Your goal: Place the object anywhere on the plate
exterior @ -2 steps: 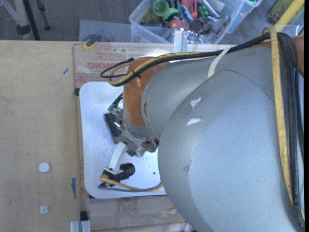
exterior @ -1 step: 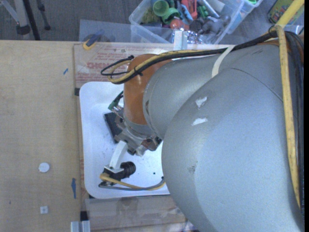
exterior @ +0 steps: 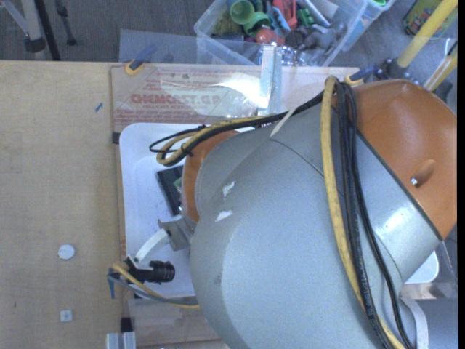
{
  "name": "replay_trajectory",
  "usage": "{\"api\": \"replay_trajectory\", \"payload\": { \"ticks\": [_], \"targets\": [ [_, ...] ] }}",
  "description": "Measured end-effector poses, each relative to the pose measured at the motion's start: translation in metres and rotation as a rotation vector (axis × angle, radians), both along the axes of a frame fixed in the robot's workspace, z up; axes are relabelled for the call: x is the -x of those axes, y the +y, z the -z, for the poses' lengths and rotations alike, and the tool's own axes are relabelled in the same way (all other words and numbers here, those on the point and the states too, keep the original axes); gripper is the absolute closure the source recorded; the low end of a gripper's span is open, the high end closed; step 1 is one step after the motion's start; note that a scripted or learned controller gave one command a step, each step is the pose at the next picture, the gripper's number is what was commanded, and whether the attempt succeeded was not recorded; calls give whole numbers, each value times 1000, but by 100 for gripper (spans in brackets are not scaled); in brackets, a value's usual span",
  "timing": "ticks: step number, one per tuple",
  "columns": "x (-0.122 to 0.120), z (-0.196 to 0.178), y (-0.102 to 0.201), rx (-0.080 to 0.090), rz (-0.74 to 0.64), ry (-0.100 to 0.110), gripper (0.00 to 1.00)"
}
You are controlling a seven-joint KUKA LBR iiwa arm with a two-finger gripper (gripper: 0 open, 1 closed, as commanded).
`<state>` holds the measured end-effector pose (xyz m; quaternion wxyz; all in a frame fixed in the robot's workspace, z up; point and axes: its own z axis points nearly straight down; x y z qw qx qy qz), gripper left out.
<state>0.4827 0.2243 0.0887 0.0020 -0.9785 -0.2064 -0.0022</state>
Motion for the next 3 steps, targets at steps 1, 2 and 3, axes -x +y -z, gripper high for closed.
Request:
{"api": "replay_trajectory", "payload": {
  "ticks": [1, 2, 3],
  "targets": [
    [2, -70, -40, 5, -78, 7, 100],
    [-29, -141, 1, 5, -228, 3, 100],
    [5, -8, 1, 5, -184, 8, 100]
  ]
}}
